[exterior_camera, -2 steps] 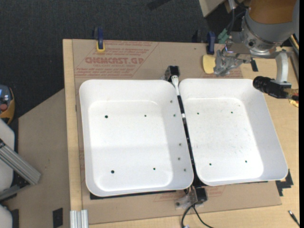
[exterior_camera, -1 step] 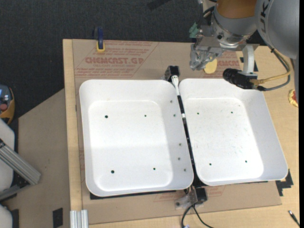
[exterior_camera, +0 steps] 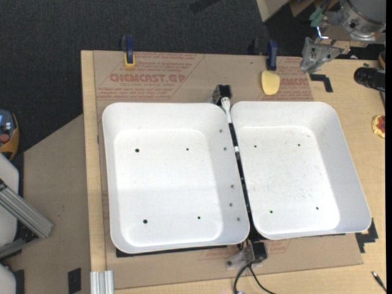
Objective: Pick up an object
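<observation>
We judge the task barely begun, if begun at all: nothing is lifted, and we see no object lying in either bin. The left bin (exterior_camera: pixel 165 176) and the right bin (exterior_camera: pixel 297 170) sit side by side on the cardboard sheet (exterior_camera: pixel 98 164), touching along a black strip between them, and each shows a bare white floor with four small dark dots.

The gripper (exterior_camera: pixel 314 59) hangs at the upper right, outside the bins and above the far edge of the board, under the grey wrist. We see nothing between its fingers, but it is small and cluttered there, so we cannot tell how far they are parted.

The one loose thing we can make out is a small pale yellow object (exterior_camera: pixel 270 82) on the cardboard just beyond the right bin's far rim, below a blue clamp (exterior_camera: pixel 271 52) and near the gripper. If that is the thing to pick, all of the work is left: reach, close, lift. A second blue and yellow clamp (exterior_camera: pixel 128 51) holds the board farther left.

Red print on the cardboard appears to read "CHEMCAST GP"; the smaller lines are too blurred to read
</observation>
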